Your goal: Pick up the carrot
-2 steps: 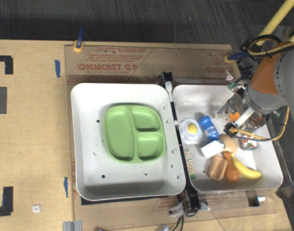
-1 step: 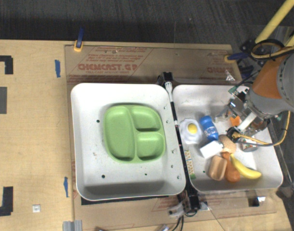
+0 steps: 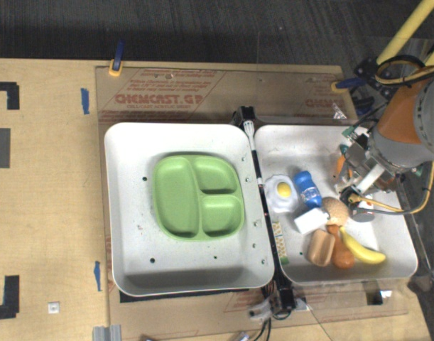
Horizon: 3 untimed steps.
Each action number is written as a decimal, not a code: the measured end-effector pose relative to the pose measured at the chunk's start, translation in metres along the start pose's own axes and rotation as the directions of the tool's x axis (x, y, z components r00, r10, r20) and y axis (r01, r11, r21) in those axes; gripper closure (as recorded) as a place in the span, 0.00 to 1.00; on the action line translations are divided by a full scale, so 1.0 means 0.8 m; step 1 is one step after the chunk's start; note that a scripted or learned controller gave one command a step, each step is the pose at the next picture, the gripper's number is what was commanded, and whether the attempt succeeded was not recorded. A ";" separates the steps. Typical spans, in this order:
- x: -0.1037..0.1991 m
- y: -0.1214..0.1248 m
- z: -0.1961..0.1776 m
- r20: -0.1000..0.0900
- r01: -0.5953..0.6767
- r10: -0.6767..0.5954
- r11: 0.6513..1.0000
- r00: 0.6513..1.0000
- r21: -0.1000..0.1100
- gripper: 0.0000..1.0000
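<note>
Orange carrot (image 3: pixel 342 256) half hidden behind banana (image 3: pixel 364 250); end effector (image 3: pixel 353 190) grip state unreadable.

The robot arm (image 3: pixel 408 130) is big and round. Most of it is grey, and it has a wide orange band near the top. Lower down the grey part gets thinner, like a wrist. At its end sits the tool (image 3: pixel 359 176), a small cluster of dark and silver metal parts with a white piece in it. Thin wires in orange and yellow run around the tool. A black cable loops beside the arm.
</note>
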State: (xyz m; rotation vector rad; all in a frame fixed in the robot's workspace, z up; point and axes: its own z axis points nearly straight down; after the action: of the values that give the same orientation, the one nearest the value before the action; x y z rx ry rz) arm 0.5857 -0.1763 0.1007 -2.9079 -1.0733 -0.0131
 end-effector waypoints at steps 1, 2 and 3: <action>0.016 -0.088 -0.154 0.020 0.085 -0.084 0.996 0.996 -0.038 1.00; 0.028 -0.158 -0.096 0.021 -0.225 0.226 0.974 0.974 -0.029 1.00; -0.031 -0.158 -0.009 0.016 -0.136 0.136 0.990 0.991 -0.040 1.00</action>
State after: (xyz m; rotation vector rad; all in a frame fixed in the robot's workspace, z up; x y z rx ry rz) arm 0.4848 -0.0964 0.1122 -3.0148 -0.8841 -0.0024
